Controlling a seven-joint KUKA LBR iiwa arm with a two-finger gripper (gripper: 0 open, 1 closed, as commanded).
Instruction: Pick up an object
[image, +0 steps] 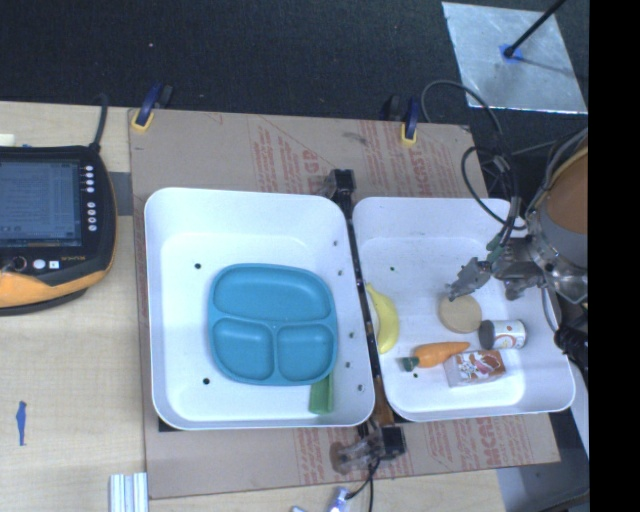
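In the left white bin (170, 300) lie a sectioned blue plastic tray (272, 322) and a green block (320, 398) at the near edge. The right white bin (420, 225) holds a yellow banana-like piece (383, 315) by the divider, an orange toy carrot (440, 354), a flat red-and-white packet (474, 367), a small white bottle (503, 334) and a round tan disc (461, 314). My gripper (468, 283) hangs spread just above the disc, nothing between its fingers. That disc lies flat; closing on it, I judge I may skid off its edge or nudge the bottle.
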